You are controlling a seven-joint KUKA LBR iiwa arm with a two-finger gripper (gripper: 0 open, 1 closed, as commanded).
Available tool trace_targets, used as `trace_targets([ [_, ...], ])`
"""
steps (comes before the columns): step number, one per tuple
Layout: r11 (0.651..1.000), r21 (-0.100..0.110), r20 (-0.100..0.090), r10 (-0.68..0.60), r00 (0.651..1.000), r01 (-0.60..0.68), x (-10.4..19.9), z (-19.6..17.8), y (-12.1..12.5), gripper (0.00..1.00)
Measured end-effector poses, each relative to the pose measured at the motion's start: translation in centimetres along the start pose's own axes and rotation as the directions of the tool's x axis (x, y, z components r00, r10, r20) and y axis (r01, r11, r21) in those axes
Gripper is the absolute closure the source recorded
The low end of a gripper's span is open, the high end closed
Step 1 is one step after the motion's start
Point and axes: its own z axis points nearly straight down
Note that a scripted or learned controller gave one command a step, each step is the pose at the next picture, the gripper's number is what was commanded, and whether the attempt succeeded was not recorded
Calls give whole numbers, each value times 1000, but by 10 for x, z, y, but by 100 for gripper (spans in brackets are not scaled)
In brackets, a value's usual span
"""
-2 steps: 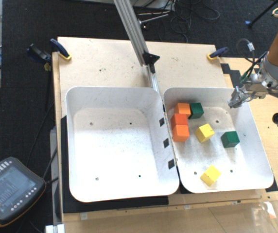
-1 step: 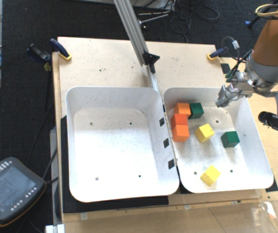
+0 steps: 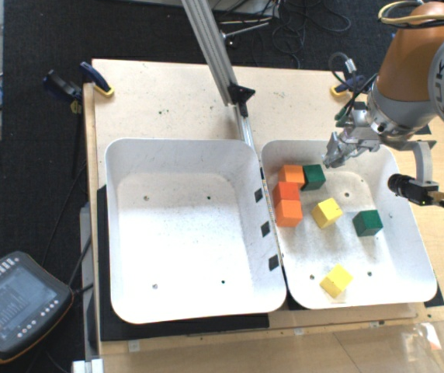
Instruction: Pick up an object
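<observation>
Hand (image 3: 335,158) near right bin (image 3: 420,266) rim — above green block (image 3: 313,177)

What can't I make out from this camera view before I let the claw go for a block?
- Claw: too small and blurred in the camera view to tell open from shut.
- Orange blocks: stacked or merely touching, the slanted view does not settle.
- Arm: its upper part is cut off by the right edge.
- Right bin: part of its far rim sits behind the wrist.

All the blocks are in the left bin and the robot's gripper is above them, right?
Not quite. The camera view shows the blocks, like the orange ones, in the right bin, not the left bin. The gripper hangs above them.
</observation>
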Motion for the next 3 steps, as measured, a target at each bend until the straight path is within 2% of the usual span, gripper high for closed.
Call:
trace_targets([
  [2,1000,-1,0,0,1000,0,99,3,21,100],
  [3,1000,2,-1,0,1000,0,151,7,14,100],
])
